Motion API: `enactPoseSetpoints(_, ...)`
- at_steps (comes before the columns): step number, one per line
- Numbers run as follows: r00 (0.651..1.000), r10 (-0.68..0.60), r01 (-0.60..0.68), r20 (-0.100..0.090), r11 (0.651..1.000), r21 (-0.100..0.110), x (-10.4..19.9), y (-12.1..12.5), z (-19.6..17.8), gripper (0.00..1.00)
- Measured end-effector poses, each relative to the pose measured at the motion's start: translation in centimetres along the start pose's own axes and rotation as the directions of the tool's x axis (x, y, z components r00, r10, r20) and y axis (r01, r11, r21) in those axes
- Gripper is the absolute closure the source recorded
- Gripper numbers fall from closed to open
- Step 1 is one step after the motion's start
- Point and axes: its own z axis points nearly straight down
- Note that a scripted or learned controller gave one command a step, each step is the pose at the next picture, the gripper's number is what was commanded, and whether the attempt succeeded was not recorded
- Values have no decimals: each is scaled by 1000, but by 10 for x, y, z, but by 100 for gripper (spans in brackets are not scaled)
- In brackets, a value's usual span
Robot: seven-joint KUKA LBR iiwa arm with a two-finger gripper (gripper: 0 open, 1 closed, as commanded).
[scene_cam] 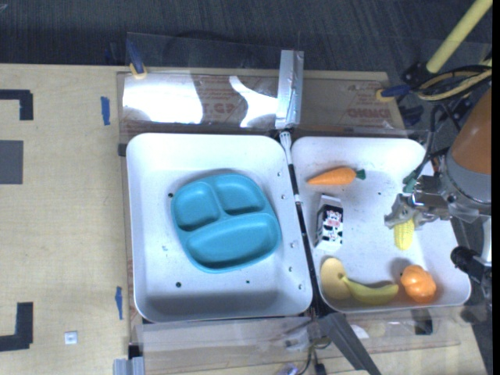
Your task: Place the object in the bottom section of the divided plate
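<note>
A pale wooden table carries two shallow white bins side by side, seen from above at a slant. The left bin holds a blue divided plate with two small sections toward the top of the view and one wide section toward the bottom. The right bin holds several toy foods. A grey arm with an orange band reaches in from the right edge.

The tool sits low over the right side of the right bin, directly above a small yellow corn cob. The cob lies just below the tool in the view, touching or nearly touching it, with its long axis running roughly up and down the frame. I cannot tell how far the tool is open, nor whether it has hold of the cob; the metal parts blur together.

The cob looks like the likely object for the task. The wide bottom section of the plate lies well to the left of it, across the wall between the bins.

Other items in the right bin: an orange carrot with a green top near the upper middle, a small carton with a black-and-white cow pattern, a yellow banana along the bottom, and an orange fruit beside it.

Red printing on the cardboard behind the bins is too small to read. No brand is legible on the carton.
</note>
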Motion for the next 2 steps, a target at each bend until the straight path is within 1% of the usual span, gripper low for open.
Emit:
enactPoseSetpoints(1,999,47,-47,-3,999,-2,110,21,-26,100)
enactPoseSetpoints(2,994,-106,106,0,994,4,158,0,28,100)
